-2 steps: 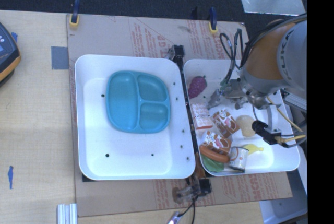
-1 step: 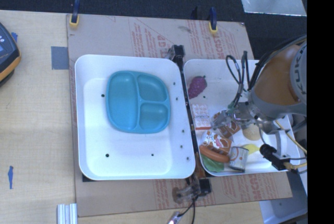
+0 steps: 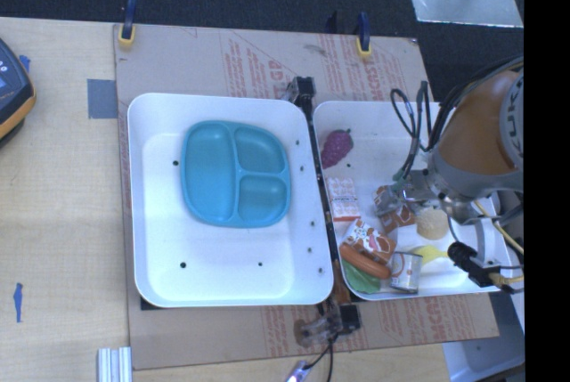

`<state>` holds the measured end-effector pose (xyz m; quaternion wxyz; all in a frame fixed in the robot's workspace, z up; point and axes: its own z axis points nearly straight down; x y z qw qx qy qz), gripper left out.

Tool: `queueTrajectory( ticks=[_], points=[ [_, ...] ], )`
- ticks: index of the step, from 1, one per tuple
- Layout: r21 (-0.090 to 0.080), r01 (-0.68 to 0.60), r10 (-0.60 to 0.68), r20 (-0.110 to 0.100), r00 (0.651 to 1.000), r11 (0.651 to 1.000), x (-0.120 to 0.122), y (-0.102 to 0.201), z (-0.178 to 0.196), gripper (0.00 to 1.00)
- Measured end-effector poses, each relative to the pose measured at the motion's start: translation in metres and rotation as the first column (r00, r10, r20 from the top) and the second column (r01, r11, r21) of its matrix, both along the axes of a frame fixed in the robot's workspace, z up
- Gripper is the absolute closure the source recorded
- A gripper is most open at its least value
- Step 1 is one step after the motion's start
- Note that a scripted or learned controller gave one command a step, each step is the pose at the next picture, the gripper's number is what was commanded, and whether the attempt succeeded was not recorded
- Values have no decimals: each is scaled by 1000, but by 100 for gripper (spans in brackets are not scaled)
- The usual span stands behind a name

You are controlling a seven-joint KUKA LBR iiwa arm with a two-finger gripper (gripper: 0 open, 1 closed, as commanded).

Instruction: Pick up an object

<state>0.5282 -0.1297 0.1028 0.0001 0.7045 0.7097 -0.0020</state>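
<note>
The end effector (image 3: 401, 198) hangs low over the right bin (image 3: 374, 117), among the clutter there; whether it is apart or together I cannot tell. Beside it lie a purple grape bunch (image 3: 336, 147), a hot dog (image 3: 363, 262), a small can (image 3: 405, 272) and a snack packet (image 3: 342, 196). The left bin (image 3: 147, 220) holds a blue divided plate (image 3: 236, 174)

The arm (image 3: 481, 140) is grey with a broad orange band – black cables loop beside it
</note>
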Motion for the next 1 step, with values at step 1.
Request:
queueTrajectory(
  ticks=[1],
  points=[
    [4, 3, -3, 1, 1000, 1000, 48, 76, 89, 100]
  ],
)
